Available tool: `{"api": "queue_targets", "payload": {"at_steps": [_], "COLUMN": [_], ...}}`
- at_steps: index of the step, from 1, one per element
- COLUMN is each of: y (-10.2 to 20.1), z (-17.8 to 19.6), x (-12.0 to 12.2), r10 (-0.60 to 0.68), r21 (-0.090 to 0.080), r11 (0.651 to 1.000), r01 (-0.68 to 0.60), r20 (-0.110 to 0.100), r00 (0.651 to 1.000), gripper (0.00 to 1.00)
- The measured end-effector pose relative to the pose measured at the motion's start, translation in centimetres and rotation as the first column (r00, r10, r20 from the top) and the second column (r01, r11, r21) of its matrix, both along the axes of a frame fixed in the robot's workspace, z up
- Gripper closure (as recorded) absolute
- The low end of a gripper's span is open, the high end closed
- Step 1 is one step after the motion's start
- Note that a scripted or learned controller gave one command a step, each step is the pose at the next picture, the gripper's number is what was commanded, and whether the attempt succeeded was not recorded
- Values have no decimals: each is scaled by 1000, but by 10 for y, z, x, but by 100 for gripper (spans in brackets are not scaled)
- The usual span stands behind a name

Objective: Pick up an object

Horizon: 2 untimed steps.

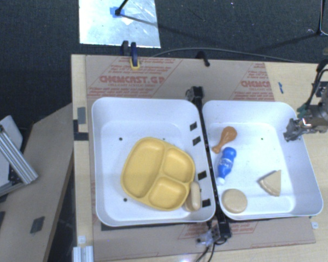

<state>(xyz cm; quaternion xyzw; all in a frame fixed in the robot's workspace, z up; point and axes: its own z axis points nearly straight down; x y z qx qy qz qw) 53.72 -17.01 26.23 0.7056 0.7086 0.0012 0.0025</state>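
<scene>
Step advice: I judged the best approach was to bring the gripper (293,131) down inside the right bin (303,162) and pick one thing standing apart, such as the wedge.
Left bin (106,146): it held a yellow divided plate (156,173), with a pale roll (193,196) touching the plate's edge nearest the right bin.
Right bin contents: drumstick (225,138) and blue bottle (225,164) near the wall shared with the left bin, round bun (234,201), wedge (271,183).
Gripper: it hung over the right bin's outer rim; I could not tell the state of its fingers.
</scene>
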Motion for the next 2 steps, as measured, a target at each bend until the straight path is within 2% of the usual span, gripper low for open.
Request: {"api": "queue_targets", "payload": {"at_steps": [2], "y": [111], "z": [-26], "x": [39], "r10": [6], "r21": [3], "r11": [1000], "r01": [-6], "r20": [-3], "r00": [1000], "gripper": [100]}}
